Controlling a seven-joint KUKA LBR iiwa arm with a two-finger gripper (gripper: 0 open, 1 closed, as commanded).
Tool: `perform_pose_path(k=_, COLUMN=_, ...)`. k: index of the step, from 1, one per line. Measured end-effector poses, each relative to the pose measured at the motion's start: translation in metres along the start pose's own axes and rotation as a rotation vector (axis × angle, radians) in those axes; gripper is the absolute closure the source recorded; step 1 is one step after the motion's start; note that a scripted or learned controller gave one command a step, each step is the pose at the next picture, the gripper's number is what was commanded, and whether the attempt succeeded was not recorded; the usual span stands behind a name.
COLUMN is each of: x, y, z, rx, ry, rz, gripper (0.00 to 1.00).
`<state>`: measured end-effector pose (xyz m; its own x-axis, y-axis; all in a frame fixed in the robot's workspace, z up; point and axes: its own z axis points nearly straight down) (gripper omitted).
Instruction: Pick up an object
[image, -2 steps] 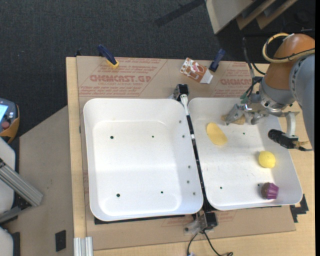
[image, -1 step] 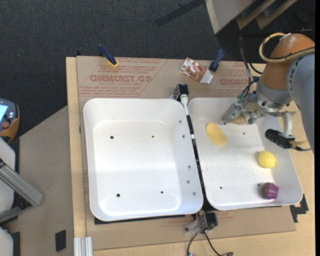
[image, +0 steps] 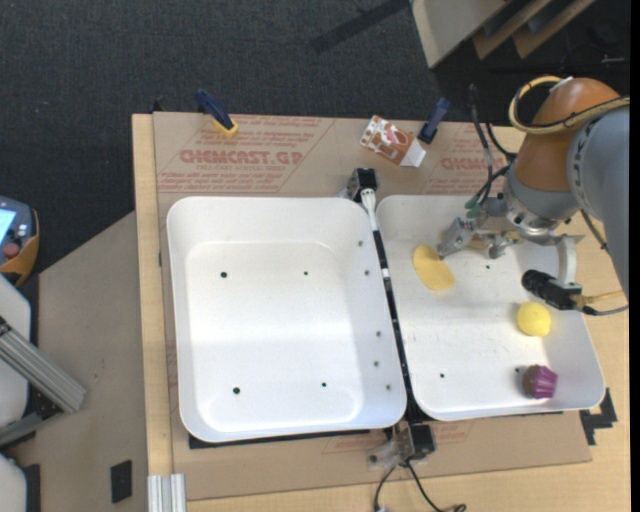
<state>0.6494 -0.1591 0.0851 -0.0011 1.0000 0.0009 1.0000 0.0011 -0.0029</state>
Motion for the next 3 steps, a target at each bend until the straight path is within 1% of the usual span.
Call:
perform_pose_path(k=1, x=-0.011, y=0.010, z=0.000, rx=-0.006, ry=-0.003, rz=0.001, gripper=0.00)
perform_pose_path(k=2, x=-0.040, y=0.017, z=0.000, rx=-0.002, ry=-0.002, rz=0.001, gripper=0.00)
perform_pose_path(k=3, x=-0.040, y=0.015, z=-0.010, rx=0.005, ry=-0.004, rz=0.000, gripper=1.00)
